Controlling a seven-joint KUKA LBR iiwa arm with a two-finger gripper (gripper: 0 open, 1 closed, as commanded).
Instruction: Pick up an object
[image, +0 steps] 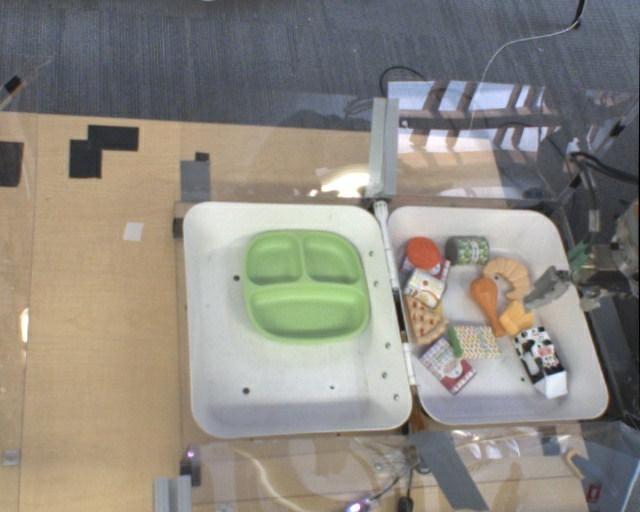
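Observation:
The right white bin (590, 400) holds several toy food items. Among them are a red-capped jar (424, 254), a dark can (467, 249), a croissant (507, 271), an orange drumstick-like piece (486, 298), a yellow cheese wedge (517, 319), a cow-patterned milk carton (541, 361), a waffle-like slice (428, 323) and a red packet (451, 369). My gripper (549, 287) reaches in from the right, hanging just right of the croissant and above the cheese wedge. I see nothing held in it.
The left white bin (230, 400) carries a green divided plate (305, 285) in its middle. A grey post (383, 150) stands behind the seam between the bins. Cables and arm hardware (605, 270) crowd the right edge.

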